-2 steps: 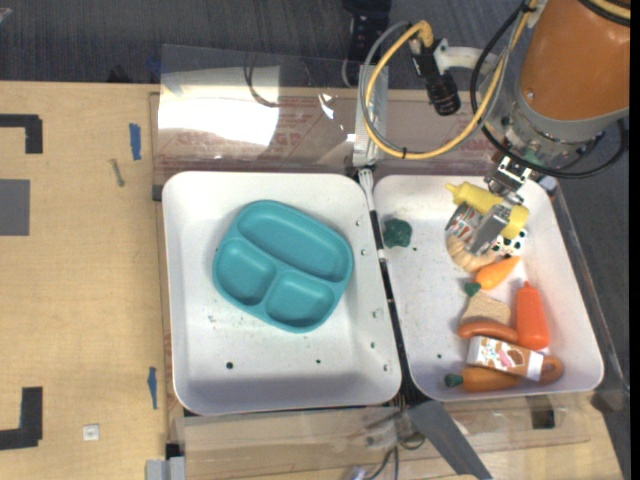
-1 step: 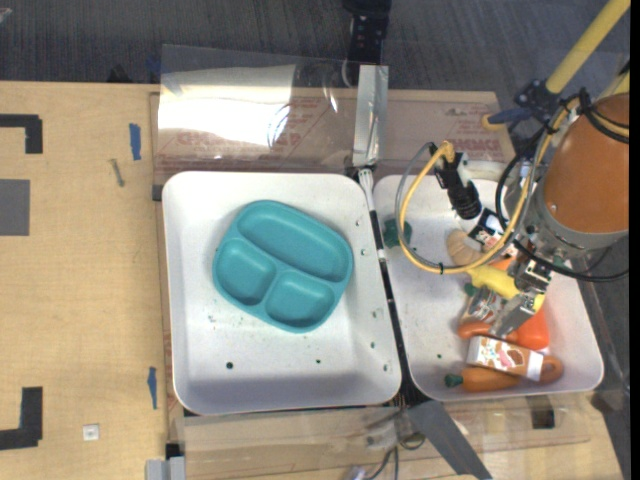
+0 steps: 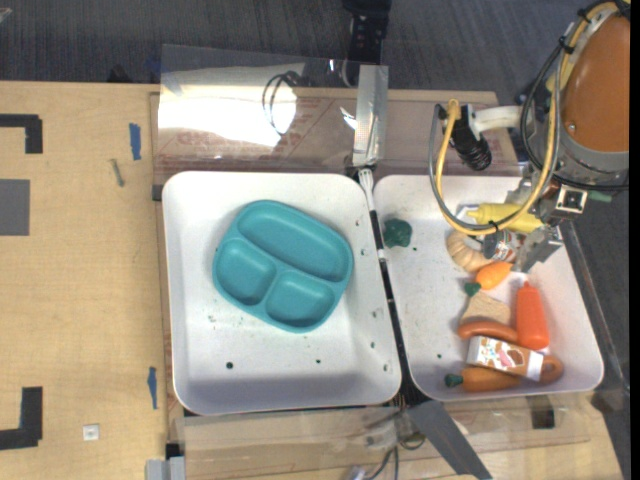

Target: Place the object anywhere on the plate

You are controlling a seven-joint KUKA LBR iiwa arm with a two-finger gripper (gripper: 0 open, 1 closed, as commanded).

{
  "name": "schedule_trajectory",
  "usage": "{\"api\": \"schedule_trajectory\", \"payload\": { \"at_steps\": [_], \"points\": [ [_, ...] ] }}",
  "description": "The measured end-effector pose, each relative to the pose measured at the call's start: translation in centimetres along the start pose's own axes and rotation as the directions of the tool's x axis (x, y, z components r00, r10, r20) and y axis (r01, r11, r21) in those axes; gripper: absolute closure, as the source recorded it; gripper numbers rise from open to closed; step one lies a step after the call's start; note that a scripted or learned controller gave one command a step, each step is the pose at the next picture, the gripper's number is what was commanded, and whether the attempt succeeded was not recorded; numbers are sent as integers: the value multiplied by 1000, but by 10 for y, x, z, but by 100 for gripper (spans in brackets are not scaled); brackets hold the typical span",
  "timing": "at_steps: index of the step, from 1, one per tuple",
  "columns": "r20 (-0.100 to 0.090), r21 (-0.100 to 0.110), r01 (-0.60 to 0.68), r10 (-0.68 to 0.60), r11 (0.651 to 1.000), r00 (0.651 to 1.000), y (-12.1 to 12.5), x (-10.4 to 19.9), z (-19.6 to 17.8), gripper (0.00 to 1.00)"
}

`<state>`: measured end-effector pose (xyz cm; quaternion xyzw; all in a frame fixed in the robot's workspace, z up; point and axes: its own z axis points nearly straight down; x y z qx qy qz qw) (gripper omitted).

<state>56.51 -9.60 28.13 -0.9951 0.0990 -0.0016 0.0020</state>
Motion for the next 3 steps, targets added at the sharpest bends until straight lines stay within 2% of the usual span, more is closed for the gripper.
{"api": "schedule_trajectory", "payload": {
  "at_steps": [1,2,3],
  "points": [
    [3,1,-43,43,999,999,3,65,1,100],
    [7,-2,-47,47,999,999,76,28,47,100],
    [3,3,-41,41,999,999,18,102,33,100]
  ]
}}
